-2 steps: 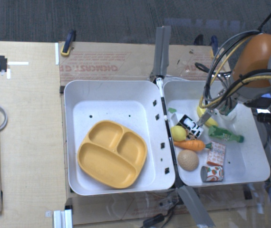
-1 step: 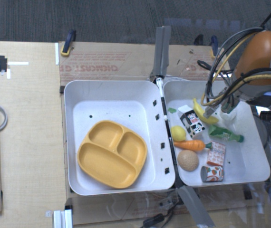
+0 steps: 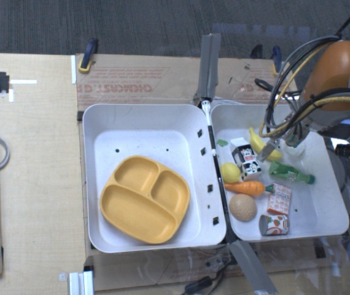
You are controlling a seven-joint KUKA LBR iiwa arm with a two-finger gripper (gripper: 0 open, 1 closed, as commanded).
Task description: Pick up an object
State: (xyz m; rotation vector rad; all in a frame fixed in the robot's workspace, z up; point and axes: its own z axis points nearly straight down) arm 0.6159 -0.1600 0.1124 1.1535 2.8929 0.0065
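Your jaws [image 3: 268,150] sit low in the right bin [image 3: 331,223], at the near end of the banana [image 3: 258,141]; you cannot tell whether they are apart or together. Just below them lie the black-and-white card [image 3: 247,157] and the lemon [image 3: 231,173], with the green bottle [image 3: 291,174] to their right. The yellow divided plate [image 3: 145,198] lies in the left bin [image 3: 101,128].

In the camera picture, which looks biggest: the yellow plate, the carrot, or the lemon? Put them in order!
1. Yellow plate, by far the biggest.
2. Carrot, longer than the lemon.
3. Lemon, smallest.
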